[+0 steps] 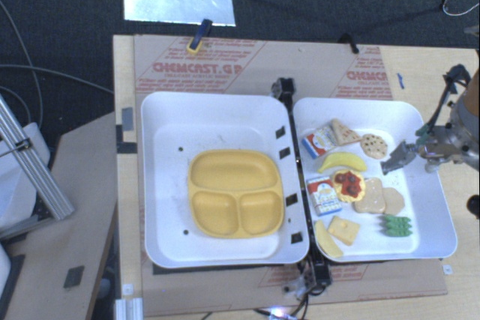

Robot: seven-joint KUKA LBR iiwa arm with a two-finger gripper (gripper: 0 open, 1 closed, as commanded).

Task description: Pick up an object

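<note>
Two shallow white plastic bins (157, 183) on the tabletop; the gripper (401, 156) hangs over the right one's toy food, can't tell whether its fingers are spread.

1. In the right bin (431, 183) by my reach lies a cluster of toy food: a banana (343, 160), a cookie (373, 145), a pizza slice (349, 186).
2. A cheese wedge (345, 230) and a green piece (397, 225) lie flat near the front wall.
</note>
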